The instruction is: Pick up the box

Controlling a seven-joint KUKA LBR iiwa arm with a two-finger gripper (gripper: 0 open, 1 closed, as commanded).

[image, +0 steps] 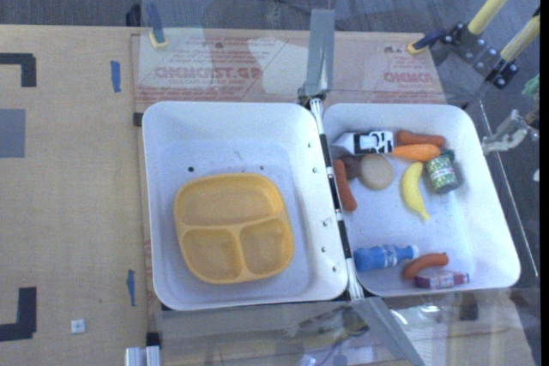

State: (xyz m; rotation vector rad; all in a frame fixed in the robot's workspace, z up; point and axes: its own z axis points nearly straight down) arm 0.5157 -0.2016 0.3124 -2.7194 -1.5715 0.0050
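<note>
The camera view looks down on two white bins side by side on a tan bench. The left bin (163, 141) holds a yellow divided plate (233, 227), which lies flat toward that bin's 7 o'clock part with its three compartments facing up. The right bin (480, 219) holds everything else. The box (371, 141), black and white, lies on its side at about 11 o'clock in this bin, close to the far wall and near the divider between the bins. At the box's 3 o'clock are two orange carrots: the upper carrot (422, 138) just beside it, and the lower carrot (416, 153) touching or nearly touching its right end. At the box's 6 o'clock sits a round brown item (376, 172), and at that item's 9 o'clock a reddish sausage (345, 186) lies along the divider. A banana (414, 190) curves near the bin's centre, with a green can (442, 171) just beside it at 2 o'clock. At the bin's 6 o'clock lies a blue bottle (383, 257); at its 3 o'clock are a red sausage-shaped piece (425, 263) and, just below, a small reddish-purple pack (442, 279). Nothing touches the box from above. Whether the claw is apart or together cannot be told here.
</note>
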